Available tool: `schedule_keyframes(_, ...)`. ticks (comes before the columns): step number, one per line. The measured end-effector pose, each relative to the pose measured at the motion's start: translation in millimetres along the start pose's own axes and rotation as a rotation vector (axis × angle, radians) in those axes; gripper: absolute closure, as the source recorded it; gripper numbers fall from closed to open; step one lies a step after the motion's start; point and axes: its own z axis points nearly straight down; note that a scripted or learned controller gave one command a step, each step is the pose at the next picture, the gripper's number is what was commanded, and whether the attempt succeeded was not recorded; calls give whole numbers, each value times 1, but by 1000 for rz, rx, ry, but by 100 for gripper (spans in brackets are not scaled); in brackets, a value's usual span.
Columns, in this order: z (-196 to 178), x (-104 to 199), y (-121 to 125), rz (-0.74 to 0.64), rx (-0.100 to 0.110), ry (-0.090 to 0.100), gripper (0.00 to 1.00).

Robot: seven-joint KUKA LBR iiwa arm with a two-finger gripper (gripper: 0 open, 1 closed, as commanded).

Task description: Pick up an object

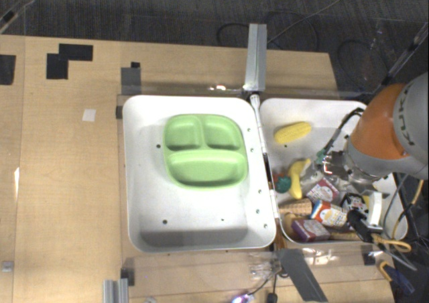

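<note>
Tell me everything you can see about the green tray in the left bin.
The green tray is a light green plate that looks like matte plastic, with rounded corners and three compartments: two small ones at the far side, one wide one at the near side. It lies flat, right side up, near the middle of the left white bin. Nothing lies in it.

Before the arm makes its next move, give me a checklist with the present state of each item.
1. Objects available in the right bin: ok; a yellow corn cob, a banana, a purple box and small packets lie there.
2. Gripper placed over the clutter in the right bin: ok.
3. Object seen between the fingers: cannot tell; the wrist hides them.
4. Corn cob lying apart from the pile, easy to single out: ok.
5. Remaining items separated: not ok; they crowd together at the near side.
6. Green divided tray sitting alone in the left bin: ok.
</note>
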Motion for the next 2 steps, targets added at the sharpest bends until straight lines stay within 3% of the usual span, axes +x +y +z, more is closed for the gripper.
schedule_keyframes(1,4,19,112,-272,5,2,0)
schedule_keyframes(2,-26,-2,151,-335,6,2,0)
